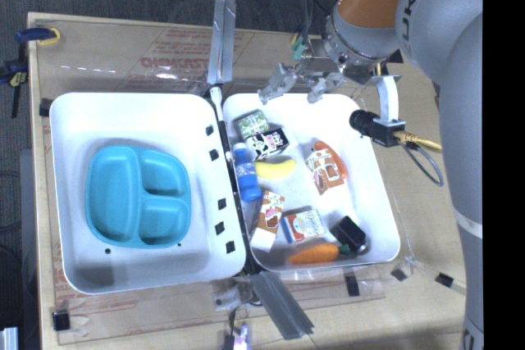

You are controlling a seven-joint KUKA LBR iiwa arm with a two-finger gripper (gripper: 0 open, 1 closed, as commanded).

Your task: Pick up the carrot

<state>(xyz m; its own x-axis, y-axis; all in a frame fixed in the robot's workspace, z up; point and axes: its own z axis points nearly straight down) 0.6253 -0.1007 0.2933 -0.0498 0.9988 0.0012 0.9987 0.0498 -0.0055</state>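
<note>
The carrot is orange and lies flat along the near wall of the right bin, beside a black block. My gripper hangs over the far rim of that bin, well away from the carrot. Its fingers are spread open with nothing between them.
The right bin also holds a banana, a blue bottle, several small printed packets and a box. A blue divided plate sits in the left bin. The grey arm fills the upper right.
</note>
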